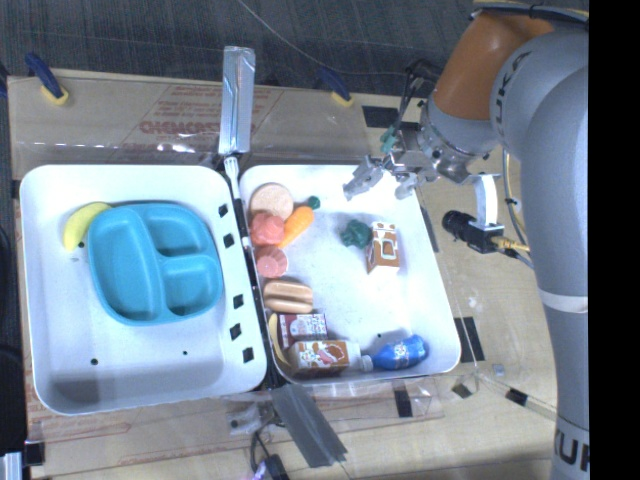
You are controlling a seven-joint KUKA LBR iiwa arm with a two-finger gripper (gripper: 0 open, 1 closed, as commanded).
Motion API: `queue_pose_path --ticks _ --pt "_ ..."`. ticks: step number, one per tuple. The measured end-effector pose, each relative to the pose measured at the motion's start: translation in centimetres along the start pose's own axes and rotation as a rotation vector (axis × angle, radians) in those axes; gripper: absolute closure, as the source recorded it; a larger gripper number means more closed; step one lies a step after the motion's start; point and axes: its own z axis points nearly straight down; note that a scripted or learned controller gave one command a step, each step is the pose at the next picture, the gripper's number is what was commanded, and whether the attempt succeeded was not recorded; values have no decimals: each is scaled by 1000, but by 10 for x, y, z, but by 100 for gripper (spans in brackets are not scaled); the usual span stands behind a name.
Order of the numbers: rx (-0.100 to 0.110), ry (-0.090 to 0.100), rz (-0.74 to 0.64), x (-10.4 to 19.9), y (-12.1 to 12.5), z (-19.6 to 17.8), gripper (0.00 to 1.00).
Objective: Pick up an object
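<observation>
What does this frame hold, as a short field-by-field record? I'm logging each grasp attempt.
arm: enters from the right, end effector above the right bin's far edge
end effector contents: nothing seen between its fingers
left bin: blue divided tray, banana at its far-left corner
right bin: carrot, hot dog, blue bottle, small brown carton, green piece
nearest to end effector: green piece and brown carton
task status: no object lifted yet
</observation>
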Motion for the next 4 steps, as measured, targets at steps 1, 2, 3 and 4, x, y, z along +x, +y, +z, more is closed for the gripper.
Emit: queue_pose_path --ticks 1,2,3,4 --pt "-1 0 -364 33 5 17 0" --pt "-10 -5 -311 69 24 97 0" --pt "-3 -2 -339 78 -19 128 0" --pt "-2 -2 -343 78 -19 118 100"
